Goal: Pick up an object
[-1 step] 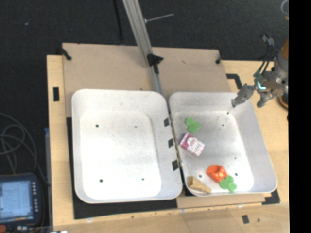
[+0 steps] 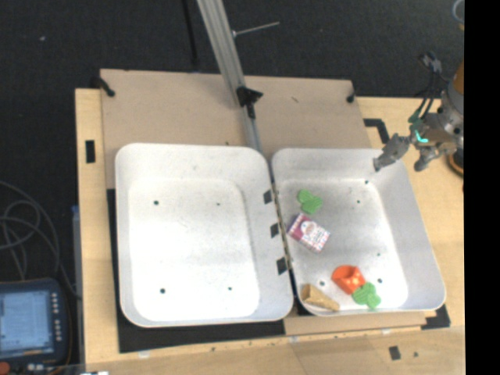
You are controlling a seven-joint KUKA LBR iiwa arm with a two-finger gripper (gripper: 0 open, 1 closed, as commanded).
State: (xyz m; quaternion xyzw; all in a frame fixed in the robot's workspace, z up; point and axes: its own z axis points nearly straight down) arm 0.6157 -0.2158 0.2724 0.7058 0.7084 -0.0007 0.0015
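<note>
step: approach, nothing grasped | tool (image 2: 406,153): fingers apart, above right bin (image 2: 414,209) far corner | targets: pink carton (image 2: 308,233) mid-bin, orange piece (image 2: 347,277) near front rim | next: we judge we must travel inward, then descend
</note>
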